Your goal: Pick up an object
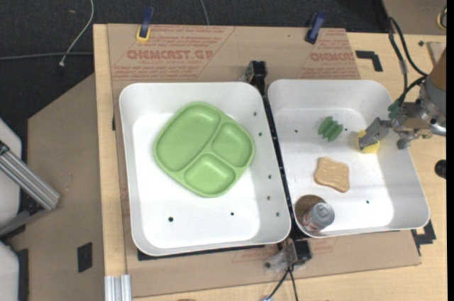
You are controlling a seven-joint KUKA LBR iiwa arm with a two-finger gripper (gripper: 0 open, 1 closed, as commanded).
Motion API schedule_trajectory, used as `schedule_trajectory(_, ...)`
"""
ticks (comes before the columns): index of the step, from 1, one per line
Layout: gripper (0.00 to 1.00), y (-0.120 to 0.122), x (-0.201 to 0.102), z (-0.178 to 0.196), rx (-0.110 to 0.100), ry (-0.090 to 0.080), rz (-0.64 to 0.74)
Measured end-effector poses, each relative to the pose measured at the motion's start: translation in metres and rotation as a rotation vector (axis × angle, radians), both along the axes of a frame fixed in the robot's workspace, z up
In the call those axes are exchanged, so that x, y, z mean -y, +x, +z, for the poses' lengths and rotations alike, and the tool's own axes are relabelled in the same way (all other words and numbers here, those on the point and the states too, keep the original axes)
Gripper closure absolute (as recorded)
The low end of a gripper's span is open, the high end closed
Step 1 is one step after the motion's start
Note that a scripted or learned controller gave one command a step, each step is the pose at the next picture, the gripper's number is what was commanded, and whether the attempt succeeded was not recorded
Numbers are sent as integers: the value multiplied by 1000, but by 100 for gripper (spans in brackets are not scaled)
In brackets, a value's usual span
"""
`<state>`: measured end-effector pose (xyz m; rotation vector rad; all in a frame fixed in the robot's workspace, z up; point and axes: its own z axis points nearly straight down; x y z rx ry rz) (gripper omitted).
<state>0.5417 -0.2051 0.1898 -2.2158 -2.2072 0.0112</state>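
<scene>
The left bin [142,221] holds a green tray [204,148]. The right bin [397,207] holds a toast [332,173], a can [315,214], a green piece [330,128] and a yellow block [369,144]. The gripper [389,130] hangs just above the block; whether it is clenched I cannot tell. A slight offset could knock the block aside.

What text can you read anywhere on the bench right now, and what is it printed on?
"CHEMCAST GP", red print, on the brown board under the bins, behind the left bin; letters blurred, so the reading is uncertain.
The same red print repeats behind the right bin, too blurred to read fully.
</scene>
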Motion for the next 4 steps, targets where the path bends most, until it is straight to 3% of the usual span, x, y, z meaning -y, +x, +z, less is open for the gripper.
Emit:
schedule_trajectory(1,0,3,0,8,14,-4,4)
schedule_trajectory(2,0,-3,-6,-53,8,-1,4)
schedule_trajectory(3,0,-2,-6,-103,16,-3,3)
schedule_trajectory(4,100,1,-6,-88,22,-4,5)
